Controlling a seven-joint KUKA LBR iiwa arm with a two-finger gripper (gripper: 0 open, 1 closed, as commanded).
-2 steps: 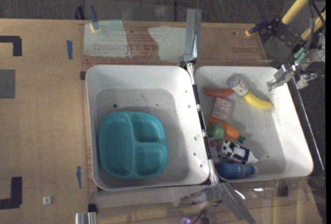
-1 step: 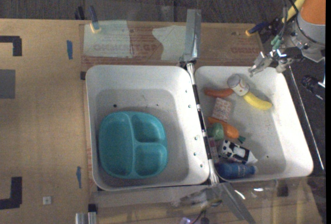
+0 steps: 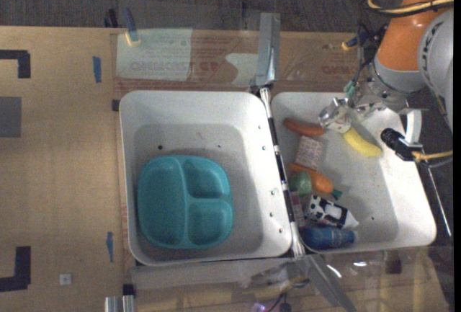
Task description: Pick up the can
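Note:
The can [image 3: 310,152] looks like the pale, labelled cylinder lying on its side in the left half of the right bin [image 3: 403,210]. My gripper [image 3: 333,116] hangs over the bin's back edge, up and to the right of the can and apart from it. It is just right of a red-orange sausage [image 3: 304,127] and beside a yellow banana [image 3: 361,143]. Nothing shows in its grasp.
Below the can lie a carrot [image 3: 322,183] with a green piece [image 3: 301,181], a black-and-white patterned pack [image 3: 329,212] and a blue bottle [image 3: 328,237]. The left bin [image 3: 144,116] holds a teal divided plate [image 3: 186,200]. A metal divider [image 3: 277,159] separates the bins.

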